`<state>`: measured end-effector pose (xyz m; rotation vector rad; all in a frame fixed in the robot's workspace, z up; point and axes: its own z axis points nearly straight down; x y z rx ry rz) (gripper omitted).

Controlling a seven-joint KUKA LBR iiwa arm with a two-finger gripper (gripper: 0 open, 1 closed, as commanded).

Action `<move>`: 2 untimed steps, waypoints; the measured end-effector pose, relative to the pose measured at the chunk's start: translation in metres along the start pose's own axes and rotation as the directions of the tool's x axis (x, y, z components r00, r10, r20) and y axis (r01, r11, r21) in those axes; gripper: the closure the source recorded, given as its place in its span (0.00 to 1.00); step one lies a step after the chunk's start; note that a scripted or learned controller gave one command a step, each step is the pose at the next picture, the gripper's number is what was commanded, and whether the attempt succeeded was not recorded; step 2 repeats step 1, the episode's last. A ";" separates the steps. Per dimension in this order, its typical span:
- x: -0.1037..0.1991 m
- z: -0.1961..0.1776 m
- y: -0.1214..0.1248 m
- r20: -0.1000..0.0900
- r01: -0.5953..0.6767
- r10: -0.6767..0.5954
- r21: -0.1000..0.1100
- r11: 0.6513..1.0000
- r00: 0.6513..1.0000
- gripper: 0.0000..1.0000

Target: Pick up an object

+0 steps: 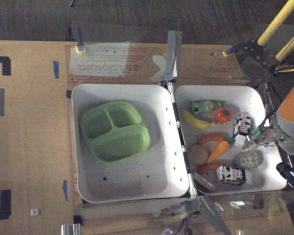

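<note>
Orange-banded arm hangs over the right bin's [264, 182] outer wall; pincer [262, 137] spread cannot be told, nothing seen held. Cow-print carton [243, 124] sits just left of it, nearest target. Judgement: descend straight, square to carton. Carrot [219, 151] crowds lower-left; wall close behind.

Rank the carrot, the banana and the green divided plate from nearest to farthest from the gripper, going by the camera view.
Gripper sits at the right bin's right side.
1. Carrot: middle of the right bin, nearest.
2. Banana: right bin's upper left, farther out.
3. Green divided plate: in the left bin, farthest by a wide margin.
</note>
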<state>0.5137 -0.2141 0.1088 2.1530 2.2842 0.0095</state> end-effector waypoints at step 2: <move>0.099 -0.079 0.017 0.004 -0.254 0.254 0.009 0.967 0.967 1.00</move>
